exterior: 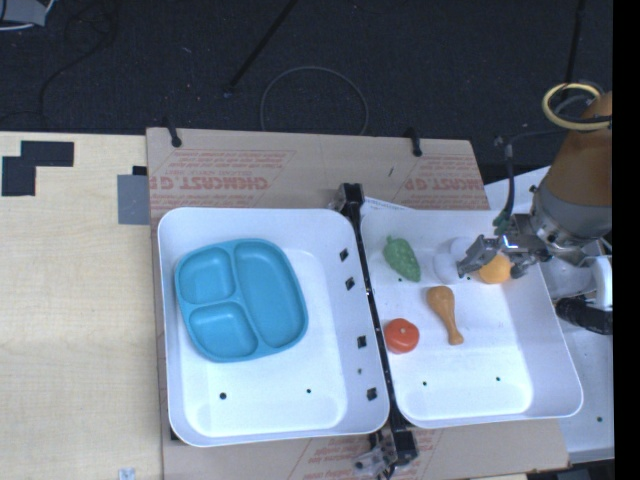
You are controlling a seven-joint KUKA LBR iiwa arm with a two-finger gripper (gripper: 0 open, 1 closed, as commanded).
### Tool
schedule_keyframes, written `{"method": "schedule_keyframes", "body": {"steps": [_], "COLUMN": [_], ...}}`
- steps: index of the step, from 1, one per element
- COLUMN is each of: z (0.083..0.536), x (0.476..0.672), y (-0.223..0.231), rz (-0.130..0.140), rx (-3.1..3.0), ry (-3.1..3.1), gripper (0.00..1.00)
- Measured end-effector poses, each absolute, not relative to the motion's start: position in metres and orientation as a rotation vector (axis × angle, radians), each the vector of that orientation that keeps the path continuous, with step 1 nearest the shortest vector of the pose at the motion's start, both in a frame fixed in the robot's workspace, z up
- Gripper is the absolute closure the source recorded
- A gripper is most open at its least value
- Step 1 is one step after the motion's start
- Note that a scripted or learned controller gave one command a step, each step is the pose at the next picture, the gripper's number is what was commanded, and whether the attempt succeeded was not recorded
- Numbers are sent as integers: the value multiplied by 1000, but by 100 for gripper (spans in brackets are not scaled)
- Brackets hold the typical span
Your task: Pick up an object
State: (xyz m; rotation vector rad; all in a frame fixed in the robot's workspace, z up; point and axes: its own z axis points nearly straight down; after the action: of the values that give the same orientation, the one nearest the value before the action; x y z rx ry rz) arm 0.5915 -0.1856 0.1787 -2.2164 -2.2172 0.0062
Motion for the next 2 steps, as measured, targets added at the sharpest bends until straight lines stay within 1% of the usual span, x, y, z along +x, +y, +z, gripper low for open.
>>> {"method": "schedule_keyframes", "body": {"steps": [2], "z": [85], "x": [594], "y": [-178], "rz": [4], "rx": [-2218], "ry": [-2219], "gripper": [0]}}
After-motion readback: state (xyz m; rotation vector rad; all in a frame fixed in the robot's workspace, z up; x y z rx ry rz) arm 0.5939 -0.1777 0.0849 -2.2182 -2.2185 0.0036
